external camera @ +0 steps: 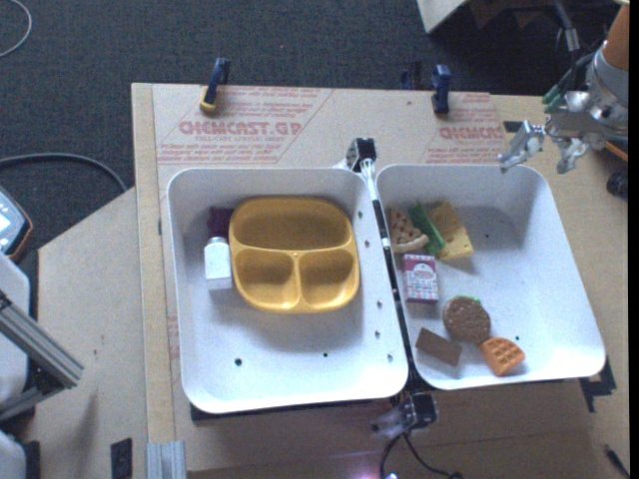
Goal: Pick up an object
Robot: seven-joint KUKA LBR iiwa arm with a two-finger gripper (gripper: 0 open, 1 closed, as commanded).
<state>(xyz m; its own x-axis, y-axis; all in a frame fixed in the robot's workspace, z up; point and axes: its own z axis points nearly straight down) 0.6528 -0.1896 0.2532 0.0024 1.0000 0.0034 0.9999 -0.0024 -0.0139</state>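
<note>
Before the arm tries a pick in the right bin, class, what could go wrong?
1. The pizza slice lies beside the green piece and yellow block; a grasp there may nudge neighbours.
2. The waffle sits near the right bin wall, leaving little room for the gripper.

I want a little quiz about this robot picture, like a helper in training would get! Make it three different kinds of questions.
1. True or false: the yellow divided plate lies in the right bin.
2. Which toy sits nearest the front edge of the right bin? A) pizza slice B) waffle C) yellow cheese wedge
3. Fill in: the pincer hovers over the right bin's far ______ corner.

Key: 1 false, the plate lies in the left bin. 2 B. 3 right; nothing shows between its open fingers.
</note>
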